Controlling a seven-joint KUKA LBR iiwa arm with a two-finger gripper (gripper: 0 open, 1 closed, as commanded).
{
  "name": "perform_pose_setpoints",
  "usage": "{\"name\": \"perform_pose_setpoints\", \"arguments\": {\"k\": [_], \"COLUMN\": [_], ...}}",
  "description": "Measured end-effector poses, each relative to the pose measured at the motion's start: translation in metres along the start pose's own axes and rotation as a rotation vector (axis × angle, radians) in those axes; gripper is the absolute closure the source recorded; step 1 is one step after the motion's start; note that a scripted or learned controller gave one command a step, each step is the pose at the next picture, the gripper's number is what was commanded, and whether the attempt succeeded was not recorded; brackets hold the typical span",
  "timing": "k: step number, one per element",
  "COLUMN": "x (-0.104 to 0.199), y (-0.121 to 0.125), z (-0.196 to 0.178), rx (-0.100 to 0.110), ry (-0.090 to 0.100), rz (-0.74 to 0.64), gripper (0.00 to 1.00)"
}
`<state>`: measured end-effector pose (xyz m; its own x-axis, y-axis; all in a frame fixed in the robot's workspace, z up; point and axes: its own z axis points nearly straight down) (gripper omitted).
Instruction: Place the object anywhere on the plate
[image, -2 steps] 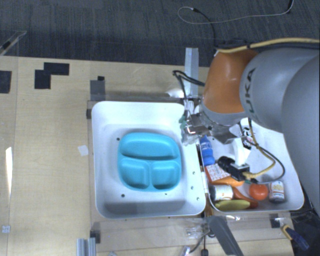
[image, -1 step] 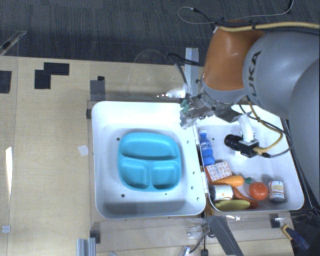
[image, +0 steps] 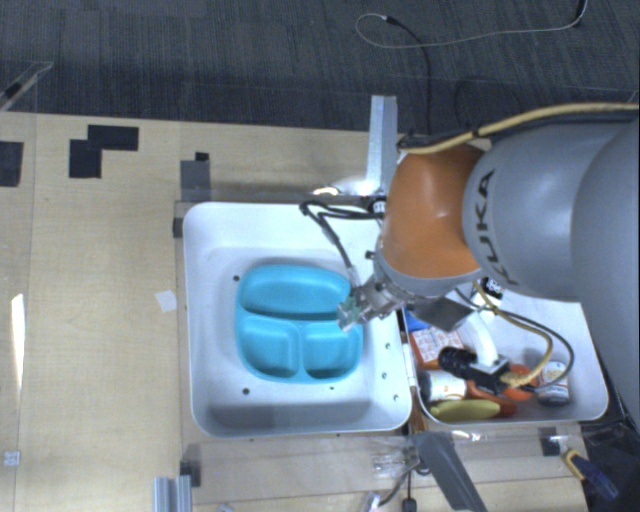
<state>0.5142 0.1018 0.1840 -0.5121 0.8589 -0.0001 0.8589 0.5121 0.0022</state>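
- Here, the gripper (image: 352, 312) hangs over the right edge of the blue three-part plate (image: 297, 320) in the left bin (image: 215, 330)
- Whether it grasps anything cannot be told
- Jumbled objects (image: 480, 378) lie in the right bin (image: 590, 385)

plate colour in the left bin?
Light blue, three compartments; the plate shows clearly in the camera view.

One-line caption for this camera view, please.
KUKA arm poises its gripper at the blue divided plate's right edge in the left bin.
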Motion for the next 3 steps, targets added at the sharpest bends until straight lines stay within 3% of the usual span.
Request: {"name": "perform_pose_setpoints", "arguments": {"k": [1,2,3], "x": [-0.007,0.005,0.023], "y": [0.004,0.006,0.023], "z": [-0.015,-0.001,-0.035], "rx": [-0.003,-0.001,-0.004], "ry": [-0.002,0.0,-0.002], "rz": [-0.176,-0.014,-0.238], "gripper": [1.0,1.0,1.0]}}
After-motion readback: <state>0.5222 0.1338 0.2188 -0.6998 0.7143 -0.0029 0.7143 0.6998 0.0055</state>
